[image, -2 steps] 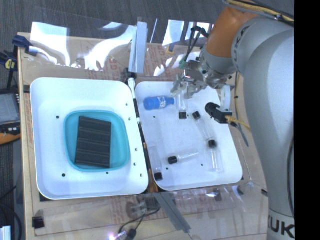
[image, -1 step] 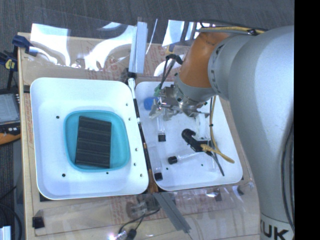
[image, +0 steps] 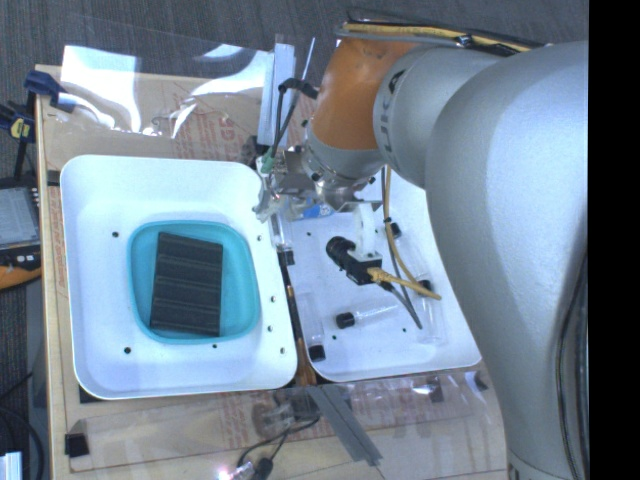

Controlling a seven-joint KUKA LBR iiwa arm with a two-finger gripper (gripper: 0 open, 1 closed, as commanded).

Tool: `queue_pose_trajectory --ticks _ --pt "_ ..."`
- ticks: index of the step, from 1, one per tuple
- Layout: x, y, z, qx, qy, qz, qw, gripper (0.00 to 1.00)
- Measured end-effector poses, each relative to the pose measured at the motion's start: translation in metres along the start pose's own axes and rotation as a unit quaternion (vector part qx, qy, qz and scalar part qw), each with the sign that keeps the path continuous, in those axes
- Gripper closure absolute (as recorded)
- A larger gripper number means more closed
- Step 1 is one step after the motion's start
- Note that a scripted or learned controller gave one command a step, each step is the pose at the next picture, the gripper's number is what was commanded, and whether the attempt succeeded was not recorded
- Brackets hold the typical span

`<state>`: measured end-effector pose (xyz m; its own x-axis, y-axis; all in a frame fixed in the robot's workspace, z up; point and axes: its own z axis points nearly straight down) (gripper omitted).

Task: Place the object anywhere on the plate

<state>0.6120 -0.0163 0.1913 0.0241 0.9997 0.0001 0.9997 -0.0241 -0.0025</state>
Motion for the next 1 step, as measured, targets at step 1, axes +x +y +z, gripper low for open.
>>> queue_pose_trajectory --ticks 1 --pt "-0.0004 0.0 0.0 0.0 0.0 0.0 1.0 0.0"
